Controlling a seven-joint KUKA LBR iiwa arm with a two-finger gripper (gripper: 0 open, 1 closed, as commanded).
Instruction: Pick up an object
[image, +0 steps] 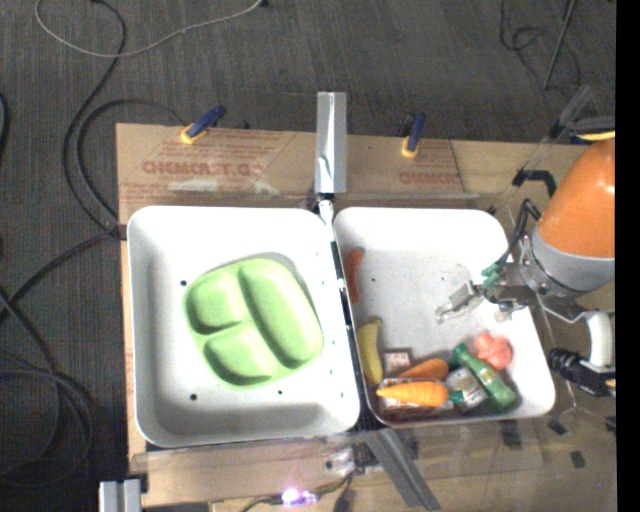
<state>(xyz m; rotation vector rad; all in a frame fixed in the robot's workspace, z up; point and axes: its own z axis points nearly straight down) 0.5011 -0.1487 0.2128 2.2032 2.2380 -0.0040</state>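
Objects: a heap lies in the near corner of the right bin (420, 225), along its front wall.
Banana (370, 350): yellow, by the bin's left wall, pointing toward the front.
Carrots: one (424, 369) slanted beside the banana, another (412, 394) flat against the front wall.
Brown pack (398, 358): small, between the banana and the upper carrot.
Green bottle (487, 380): lies slantwise at the heap's right end.
Pink lump (492, 348): just behind the bottle, near the right wall.
Red piece (353, 272): long, thin, alone against the left wall, well apart from the heap.
Gripper (452, 302): over the bare floor of the right bin, behind the heap, metal fingers (460, 295) pointing left; nothing sits between them, and how wide they stand I cannot tell.
Arm (585, 215): grey with an orange band, reaching in from the right.
Left bin (150, 300): holds a green tray (253, 320) with three hollows, tilted, near the middle.
Bench (250, 165): cardboard sheet under both bins, with two clamps (203, 123) at its far edge.
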